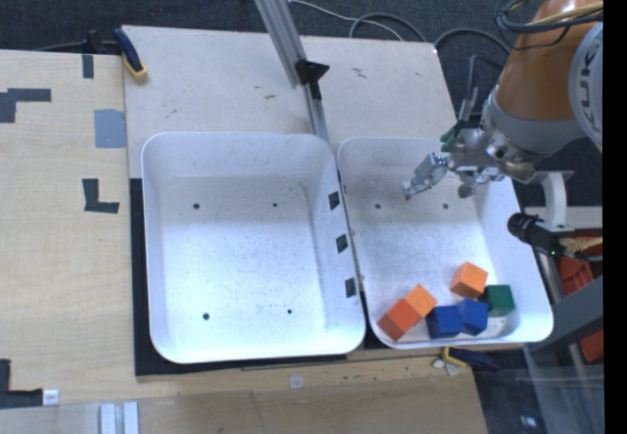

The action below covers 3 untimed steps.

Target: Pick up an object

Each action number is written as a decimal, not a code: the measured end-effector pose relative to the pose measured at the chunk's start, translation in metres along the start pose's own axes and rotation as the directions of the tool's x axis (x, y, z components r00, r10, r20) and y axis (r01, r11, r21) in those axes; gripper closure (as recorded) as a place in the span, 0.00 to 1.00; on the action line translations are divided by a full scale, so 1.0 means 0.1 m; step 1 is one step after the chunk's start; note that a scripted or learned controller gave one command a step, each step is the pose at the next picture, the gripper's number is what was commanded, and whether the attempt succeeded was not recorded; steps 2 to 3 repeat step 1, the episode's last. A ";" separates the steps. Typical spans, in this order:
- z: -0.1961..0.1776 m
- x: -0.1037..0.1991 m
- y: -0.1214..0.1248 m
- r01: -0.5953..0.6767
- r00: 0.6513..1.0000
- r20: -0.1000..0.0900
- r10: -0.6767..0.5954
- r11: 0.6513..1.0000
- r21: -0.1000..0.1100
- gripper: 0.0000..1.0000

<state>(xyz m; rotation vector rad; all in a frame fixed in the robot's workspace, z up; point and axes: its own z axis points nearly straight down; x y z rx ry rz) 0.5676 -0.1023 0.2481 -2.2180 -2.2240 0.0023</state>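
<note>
Blocks (pixel 446 310) near corner, hand (pixel 423 179) above — apart

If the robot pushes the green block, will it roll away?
Probably not: the green block looks like a flat-sided cube, so it should slide. It sits by a blue block near the bin wall, so it may jam.
</note>
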 end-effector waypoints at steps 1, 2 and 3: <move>1.48 -0.58 -0.11 -0.005 1.000 0.000 0.005 1.000 0.008 0.00; 1.48 -0.58 -0.11 -0.005 1.000 0.000 0.005 1.000 0.008 0.00; 1.48 -0.58 -0.11 -0.005 1.000 0.000 0.005 1.000 0.008 0.00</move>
